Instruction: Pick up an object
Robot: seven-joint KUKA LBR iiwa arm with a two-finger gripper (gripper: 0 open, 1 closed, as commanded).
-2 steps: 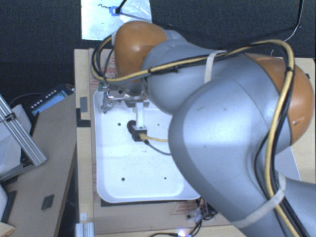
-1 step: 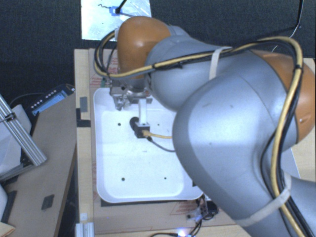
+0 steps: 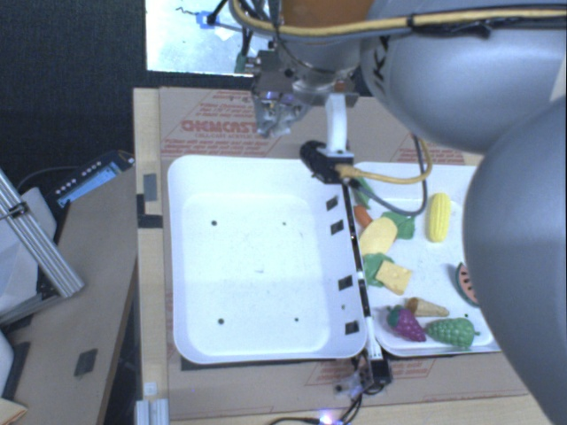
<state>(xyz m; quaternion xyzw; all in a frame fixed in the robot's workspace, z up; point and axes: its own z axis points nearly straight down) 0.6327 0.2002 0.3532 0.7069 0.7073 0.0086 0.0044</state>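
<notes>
While the grey arm [image 3: 461,69] leans in from the right, its claw [image 3: 276,118] hangs above the printed cardboard [image 3: 213,127] just beyond the far rim of the left bin [image 3: 257,273], too blurred to tell whether it is spread or pressed together. The toy foods on offer all lie in the right bin [image 3: 452,189], well apart from the claw. A corn cob [image 3: 438,217] lies toward that bin's far side. A carrot [image 3: 362,215], a green piece [image 3: 404,227] and a yellow piece [image 3: 378,235] crowd together by the wall shared with the left bin. Nearer the camera, a green leaf [image 3: 376,262] touches a yellow wedge [image 3: 395,278]. Closer still sit a cone [image 3: 428,307], purple grapes [image 3: 407,324] and green grapes [image 3: 452,331], the two bunches side by side at the near rim. A watermelon slice [image 3: 466,283] shows partly at the arm's edge on the right. Both bins rest on the cardboard, which covers a pale wooden surface [image 3: 106,264].
</notes>
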